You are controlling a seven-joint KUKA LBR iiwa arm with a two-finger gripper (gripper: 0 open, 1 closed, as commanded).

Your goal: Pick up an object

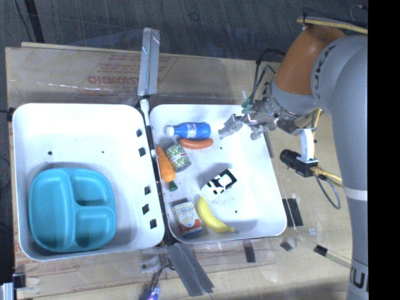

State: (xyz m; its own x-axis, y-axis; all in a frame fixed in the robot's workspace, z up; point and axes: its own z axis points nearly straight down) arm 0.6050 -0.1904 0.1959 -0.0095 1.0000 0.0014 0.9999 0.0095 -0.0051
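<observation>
While fingers (240, 125) hang open above right bin (265, 167), blue bottle (189, 130) label unreadable.

Little here that you can actually read.
You can see faint red printing on the brown board (119, 70) behind the bins, too washed out to make out. The blue bottle (189, 130), the small can (179, 157) and the carton (187, 217) carry labels too small to read; the black-and-white card (220, 182) shows a pattern only.
</observation>
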